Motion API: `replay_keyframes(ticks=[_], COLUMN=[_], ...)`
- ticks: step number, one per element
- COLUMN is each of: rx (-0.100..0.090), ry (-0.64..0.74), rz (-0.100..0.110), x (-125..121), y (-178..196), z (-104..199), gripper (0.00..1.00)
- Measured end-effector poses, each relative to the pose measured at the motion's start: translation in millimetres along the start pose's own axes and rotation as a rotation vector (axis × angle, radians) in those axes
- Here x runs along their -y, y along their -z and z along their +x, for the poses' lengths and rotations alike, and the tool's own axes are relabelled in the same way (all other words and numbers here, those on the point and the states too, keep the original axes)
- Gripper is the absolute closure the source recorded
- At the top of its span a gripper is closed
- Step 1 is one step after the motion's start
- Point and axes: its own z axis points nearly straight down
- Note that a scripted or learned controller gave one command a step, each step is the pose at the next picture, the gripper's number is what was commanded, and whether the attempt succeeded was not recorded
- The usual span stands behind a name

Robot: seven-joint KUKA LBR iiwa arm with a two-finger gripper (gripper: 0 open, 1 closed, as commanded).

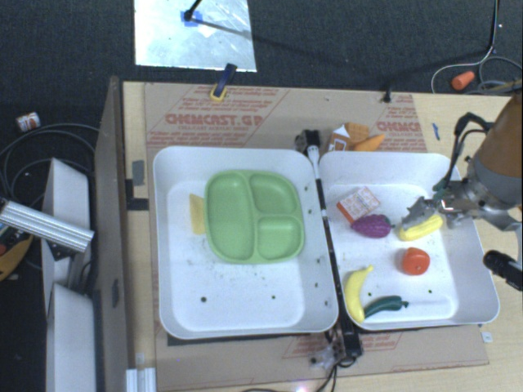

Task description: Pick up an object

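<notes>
Notes, biggest first:

- Two shallow white plastic bins side by side. Left bin (pixel 184 300) at 9 o'clock: round-cornered green plastic divided plate (pixel 252 217).
- Right bin (pixel 470 300) at 3 o'clock: toy food.
- Grey metal two-finger gripper (pixel 425 214) low at 3 o'clock, right by small yellow plastic lemon-shaped toy (pixel 422 228). Open or closed: cannot tell.
- Close by: purple eggplant toy (pixel 372 226), red tomato toy (pixel 415 260).
- Risks: smooth round toy may slip or roll away; may bump purple toy; may close on nothing.
</notes>
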Motion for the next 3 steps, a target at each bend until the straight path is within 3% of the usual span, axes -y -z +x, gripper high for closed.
replay_keyframes(ticks=[1, 2, 3], rx=[-0.001, 0.000, -0.002], ry=[-0.001, -0.001, 0.011], rz=[0.001, -0.003, -0.010], x=[-36, -38, -74], y=[-98, -87, -4], z=[23, 22, 111], gripper=[0.00, 1.00, 1.00])
